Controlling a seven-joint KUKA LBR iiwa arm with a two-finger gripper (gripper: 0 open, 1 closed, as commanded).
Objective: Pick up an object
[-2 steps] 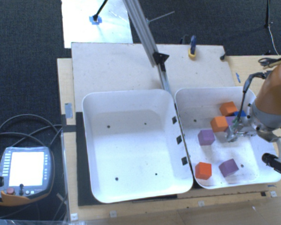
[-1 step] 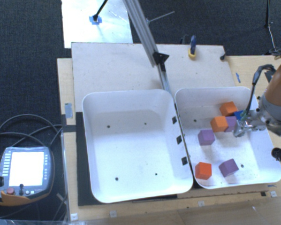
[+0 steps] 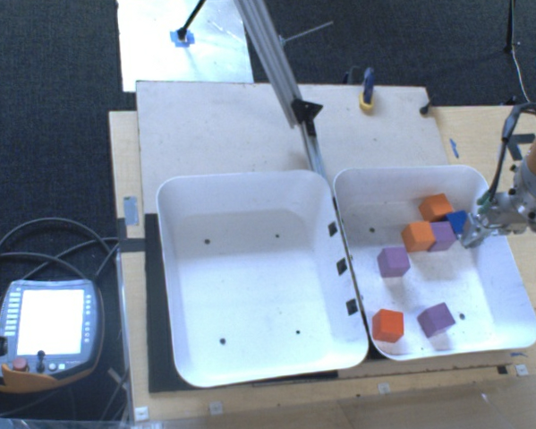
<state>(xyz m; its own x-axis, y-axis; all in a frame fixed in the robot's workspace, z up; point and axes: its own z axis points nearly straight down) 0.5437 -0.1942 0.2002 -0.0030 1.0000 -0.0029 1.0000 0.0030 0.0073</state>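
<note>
Gripper (image 3: 478, 231) at the right bin's (image 3: 513, 281) far right side, beside the cubes.
I cannot tell if my fingers are open or closed. The blue cube (image 3: 457, 221) is just left of them, touching the purple cube (image 3: 442, 235); I grip nothing that I can see.

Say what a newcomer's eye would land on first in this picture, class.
The coloured cubes in the right bin: a cluster near its far right with orange cubes, a purple one and a blue one, with the gripper right beside it. Nearer the front lie another orange cube and a purple cube. The pendant sits far left.
</note>
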